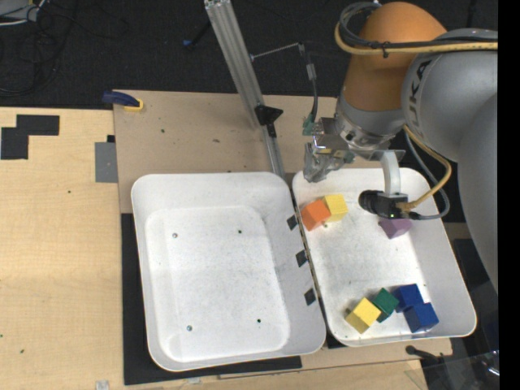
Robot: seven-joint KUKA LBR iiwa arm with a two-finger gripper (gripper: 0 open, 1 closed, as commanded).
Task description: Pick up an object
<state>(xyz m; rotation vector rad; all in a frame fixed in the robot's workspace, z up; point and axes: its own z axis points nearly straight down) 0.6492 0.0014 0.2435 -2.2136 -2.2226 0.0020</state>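
Nearest the camera, along the front edge of the right-hand shallow white plastic bin, sits a tight cluster of small blocks: a yellow cube, a dark green block touching it, and two blue blocks pressed together just to the right. Farther back in the same bin, near its left wall, an orange cube and a smaller yellow block lie touching each other. A small purple wedge-like piece rests toward the right side of the bin, well apart from the orange and yellow pair.

The left-hand shallow white plastic bin lies beside it, the two rims meeting along a seam marked by short black clips.

The grey arm with its orange band reaches in from the right, and its two-finger gripper hangs over the back-left corner of the right bin, just behind the orange cube and apart from it. The fingertips are small and blurred against the bin wall, so whether they stand spread or closed cannot be told; nothing seems to sit between them. A black cable fitting hangs from the wrist just above the purple piece.

A slanted aluminium rail rises behind the bins from the wooden bench.
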